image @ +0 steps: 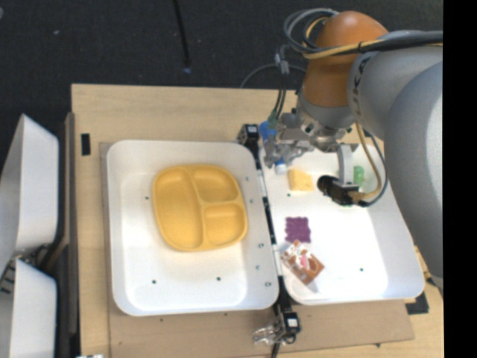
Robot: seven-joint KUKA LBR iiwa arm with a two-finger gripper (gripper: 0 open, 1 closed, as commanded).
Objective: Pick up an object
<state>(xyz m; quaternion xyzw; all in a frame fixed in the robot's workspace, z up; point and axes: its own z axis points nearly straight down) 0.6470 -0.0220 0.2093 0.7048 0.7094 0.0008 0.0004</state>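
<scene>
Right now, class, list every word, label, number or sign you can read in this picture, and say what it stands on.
No text can be read.
The small packet in the right bin has red and white print, too small and blurred to read.
The yellow divided tray, purple piece and yellow block show no markings.

Yellow divided plate (200, 206) in the left white bin (127, 274) on a wooden bench (149, 99).
</scene>
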